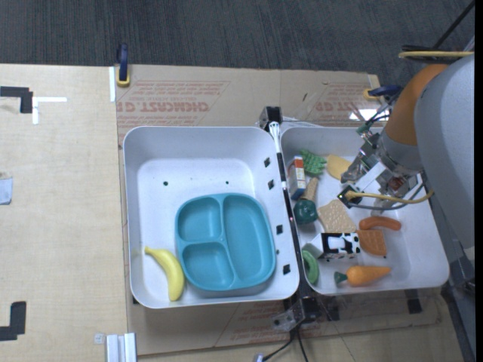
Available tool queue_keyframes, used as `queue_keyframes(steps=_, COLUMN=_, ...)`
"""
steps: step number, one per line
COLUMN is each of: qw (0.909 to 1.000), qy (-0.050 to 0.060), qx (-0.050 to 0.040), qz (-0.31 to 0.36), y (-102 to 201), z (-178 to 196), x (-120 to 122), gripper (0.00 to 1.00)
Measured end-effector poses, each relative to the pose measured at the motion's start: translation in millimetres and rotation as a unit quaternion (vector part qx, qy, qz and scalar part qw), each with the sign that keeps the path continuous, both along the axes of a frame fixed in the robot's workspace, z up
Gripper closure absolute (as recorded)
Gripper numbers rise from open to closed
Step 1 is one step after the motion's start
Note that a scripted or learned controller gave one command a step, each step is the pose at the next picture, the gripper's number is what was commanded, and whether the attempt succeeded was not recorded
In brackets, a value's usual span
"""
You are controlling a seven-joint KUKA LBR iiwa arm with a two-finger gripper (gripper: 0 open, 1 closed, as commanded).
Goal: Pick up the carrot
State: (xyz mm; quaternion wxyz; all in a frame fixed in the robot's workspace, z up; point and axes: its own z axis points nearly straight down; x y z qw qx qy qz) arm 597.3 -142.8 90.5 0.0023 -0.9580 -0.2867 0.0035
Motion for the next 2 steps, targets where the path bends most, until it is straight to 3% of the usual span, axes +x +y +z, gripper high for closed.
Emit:
queue_keyframes(steps=1, qw=0.9962, qy=-0.003, qx=-0.0010, qz=0.088, y=41.1, z=0.7, x=41.8, gripper=0.00)
queue_keyframes(steps=2, qw=0.9957, qy=0.001, qx=-0.0017, qz=0.092, y=40.6, z=9.1, x=40.9, gripper=1.00)
